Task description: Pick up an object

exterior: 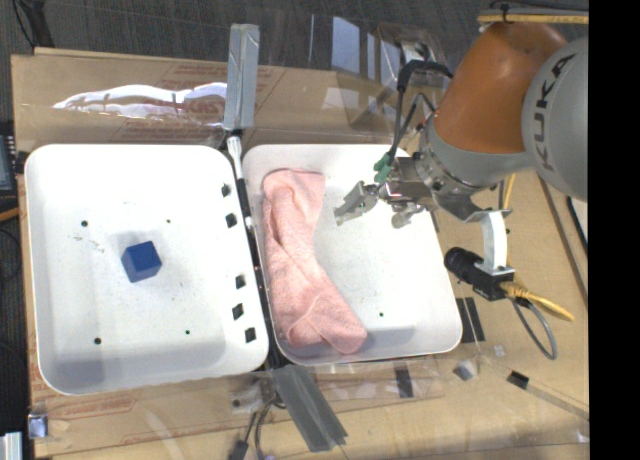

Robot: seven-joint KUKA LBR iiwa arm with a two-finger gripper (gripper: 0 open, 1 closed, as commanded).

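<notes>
A pink folded cloth (302, 258) lies along the left side of the right bin (420, 298), reaching from its back to its front. A small blue cube (142, 260) sits in the left bin (60, 208), left of its middle. My gripper (378, 212) hangs over the back of the right bin, just right of the cloth's upper end. It is open, one finger (352, 202) close to the cloth's edge, the other further right. Nothing is between the fingers.
A grey metal bar (241, 78) stands behind the divide between the bins. Brown cardboard (120, 78) with a strip of clear plastic lies behind the left bin. Black clips line the ridge between the bins.
</notes>
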